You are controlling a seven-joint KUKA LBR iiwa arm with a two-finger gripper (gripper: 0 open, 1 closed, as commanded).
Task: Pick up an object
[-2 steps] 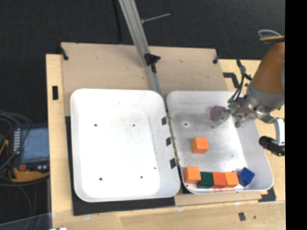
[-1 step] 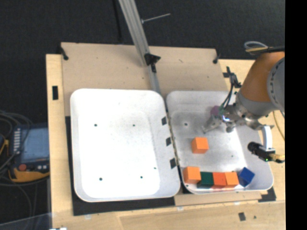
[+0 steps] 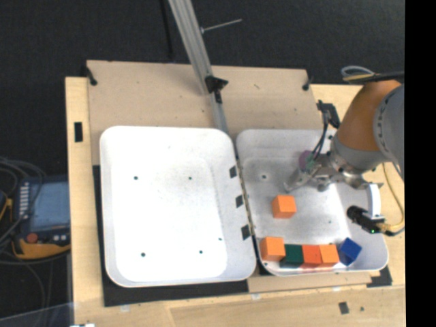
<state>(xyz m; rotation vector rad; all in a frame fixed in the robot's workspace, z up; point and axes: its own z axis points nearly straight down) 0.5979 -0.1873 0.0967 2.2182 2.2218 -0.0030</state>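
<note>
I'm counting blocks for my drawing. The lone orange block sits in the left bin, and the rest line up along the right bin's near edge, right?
Not quite. The camera view shows the lone orange block in the right bin, not the left bin. The rest do line up along the right bin's near edge.

The arm [image 3: 371, 125] runs off the frame's right side. Its gripper [image 3: 304, 176], right of centre, is too small and blurred to read the finger gap. A purple object [image 3: 304, 159] beside it is partly hidden, its shape unclear.
</note>
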